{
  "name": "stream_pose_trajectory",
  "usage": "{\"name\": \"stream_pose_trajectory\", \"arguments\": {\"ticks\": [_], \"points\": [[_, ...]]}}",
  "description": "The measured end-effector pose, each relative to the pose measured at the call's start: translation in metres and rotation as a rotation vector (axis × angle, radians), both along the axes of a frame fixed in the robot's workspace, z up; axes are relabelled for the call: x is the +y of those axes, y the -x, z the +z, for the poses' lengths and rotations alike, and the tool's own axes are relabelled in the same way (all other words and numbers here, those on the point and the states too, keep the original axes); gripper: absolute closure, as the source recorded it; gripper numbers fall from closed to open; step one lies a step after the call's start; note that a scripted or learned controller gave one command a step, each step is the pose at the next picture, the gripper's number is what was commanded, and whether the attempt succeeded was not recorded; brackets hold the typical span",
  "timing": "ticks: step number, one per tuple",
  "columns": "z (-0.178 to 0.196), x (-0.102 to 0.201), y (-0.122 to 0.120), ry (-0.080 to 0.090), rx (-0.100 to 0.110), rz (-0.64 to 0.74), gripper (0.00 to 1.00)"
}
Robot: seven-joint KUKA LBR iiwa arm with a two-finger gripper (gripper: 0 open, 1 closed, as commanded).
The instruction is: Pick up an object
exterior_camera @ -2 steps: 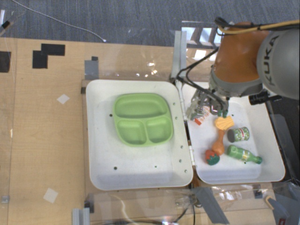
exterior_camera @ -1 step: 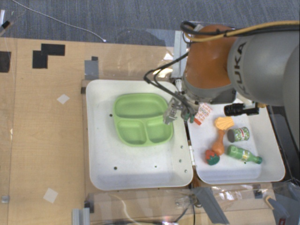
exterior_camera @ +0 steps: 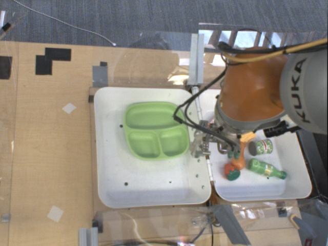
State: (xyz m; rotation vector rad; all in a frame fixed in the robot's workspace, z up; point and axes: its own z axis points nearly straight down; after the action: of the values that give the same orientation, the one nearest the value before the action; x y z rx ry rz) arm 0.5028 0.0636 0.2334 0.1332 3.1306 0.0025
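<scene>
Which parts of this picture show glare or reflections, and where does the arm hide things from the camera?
Camera view: pale glare streaks the clear panel behind the bins; the left bin is lit evenly, the green tray casting little shadow; the arm hides much of the right bin.

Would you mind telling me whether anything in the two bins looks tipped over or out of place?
The green bottle lies on its side in the right bin, near a small can and a toy carrot. The green divided plate sits flat in the left bin. No spill or damage is visible.
</scene>
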Motion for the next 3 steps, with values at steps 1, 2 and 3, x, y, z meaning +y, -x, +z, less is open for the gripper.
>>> {"name": "stream_pose_trajectory", "arguments": {"ticks": [1, 2, 3], "points": [[-0.048, 0.042, 0.015, 0.003, 0.001, 0.686, 1.00], [-0.039, 0.099, -0.016, 0.000, -0.002, 0.431, 1.00], [-0.051, 0.153, -0.009, -0.002, 0.001, 0.163, 1.00]]}}
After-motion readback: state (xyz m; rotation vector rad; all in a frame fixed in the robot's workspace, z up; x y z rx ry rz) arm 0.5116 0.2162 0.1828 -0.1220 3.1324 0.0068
